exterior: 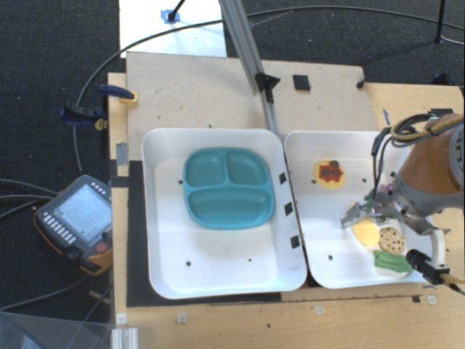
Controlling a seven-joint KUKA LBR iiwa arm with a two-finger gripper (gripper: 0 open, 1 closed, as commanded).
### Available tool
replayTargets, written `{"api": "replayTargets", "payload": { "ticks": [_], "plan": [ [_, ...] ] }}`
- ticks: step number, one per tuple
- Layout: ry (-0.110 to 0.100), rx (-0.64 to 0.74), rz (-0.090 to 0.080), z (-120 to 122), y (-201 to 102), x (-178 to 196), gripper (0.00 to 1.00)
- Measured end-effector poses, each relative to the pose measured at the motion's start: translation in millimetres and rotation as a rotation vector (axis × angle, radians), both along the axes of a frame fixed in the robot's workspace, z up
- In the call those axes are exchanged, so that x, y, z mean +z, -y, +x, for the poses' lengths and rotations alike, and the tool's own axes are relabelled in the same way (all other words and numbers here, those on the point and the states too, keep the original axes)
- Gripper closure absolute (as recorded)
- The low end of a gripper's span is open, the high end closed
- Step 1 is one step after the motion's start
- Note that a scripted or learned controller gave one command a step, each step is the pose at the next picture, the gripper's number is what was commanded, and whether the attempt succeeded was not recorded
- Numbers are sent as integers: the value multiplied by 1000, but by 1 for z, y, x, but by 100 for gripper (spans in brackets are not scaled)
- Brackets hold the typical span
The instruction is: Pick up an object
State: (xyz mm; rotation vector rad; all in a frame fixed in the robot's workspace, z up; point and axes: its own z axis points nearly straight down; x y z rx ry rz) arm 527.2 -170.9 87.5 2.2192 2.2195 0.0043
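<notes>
My gripper (361, 215) is hovering just above the yellow piece (366, 233) in the right bin (320, 267) — I cannot tell how it's set.

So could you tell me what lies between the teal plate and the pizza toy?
In the camera view, the adjoining bin rims lie between the teal plate and the pizza toy.

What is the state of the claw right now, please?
Claw: cannot be told whether open or closed; it sits low in the right bin, just beside the yellow piece, with nothing visibly gripped.
</notes>
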Motion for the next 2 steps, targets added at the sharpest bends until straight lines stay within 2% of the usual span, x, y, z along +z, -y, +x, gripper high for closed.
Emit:
{"api": "replayTargets", "payload": {
  "ticks": [1, 2],
  "plan": [
    [7, 2, 0, 2, -1, 12, 100],
    [2, 5, -1, 9, -5, 58, 100]
  ]
}}
